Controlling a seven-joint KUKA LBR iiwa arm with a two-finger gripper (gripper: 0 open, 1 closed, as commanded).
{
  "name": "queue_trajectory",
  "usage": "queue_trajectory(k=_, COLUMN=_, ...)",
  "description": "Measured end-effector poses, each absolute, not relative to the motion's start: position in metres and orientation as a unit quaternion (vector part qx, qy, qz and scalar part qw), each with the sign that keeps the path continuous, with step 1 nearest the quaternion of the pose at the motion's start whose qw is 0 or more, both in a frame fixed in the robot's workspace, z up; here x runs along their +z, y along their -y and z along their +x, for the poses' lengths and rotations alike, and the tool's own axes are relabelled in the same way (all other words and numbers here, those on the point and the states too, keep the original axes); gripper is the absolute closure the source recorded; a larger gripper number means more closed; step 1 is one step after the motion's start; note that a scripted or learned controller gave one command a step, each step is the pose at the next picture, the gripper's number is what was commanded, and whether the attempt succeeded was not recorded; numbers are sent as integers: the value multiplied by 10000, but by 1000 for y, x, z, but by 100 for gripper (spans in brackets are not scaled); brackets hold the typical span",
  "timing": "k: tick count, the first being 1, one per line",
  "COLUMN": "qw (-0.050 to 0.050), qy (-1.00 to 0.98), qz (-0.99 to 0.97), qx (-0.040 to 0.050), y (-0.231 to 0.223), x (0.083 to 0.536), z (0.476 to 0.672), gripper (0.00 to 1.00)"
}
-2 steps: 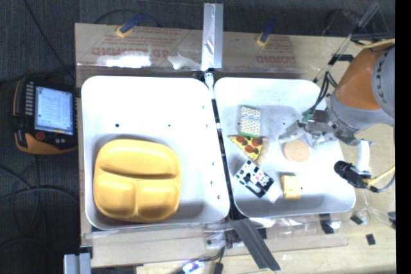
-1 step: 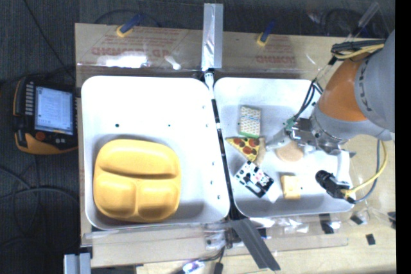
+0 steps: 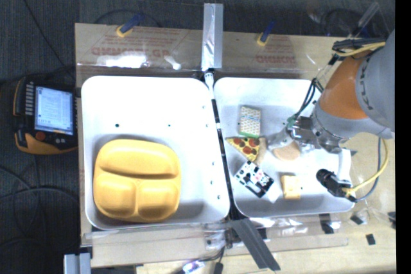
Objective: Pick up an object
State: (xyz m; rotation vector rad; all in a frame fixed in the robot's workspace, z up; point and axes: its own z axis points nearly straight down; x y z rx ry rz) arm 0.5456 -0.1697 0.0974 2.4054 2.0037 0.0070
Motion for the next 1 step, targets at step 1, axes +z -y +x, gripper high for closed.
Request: queue_trajectory(k=1, qw=-4, qy=-5731, qz=8195, qx=-31, y=163, x=179, z=567, gripper=100)
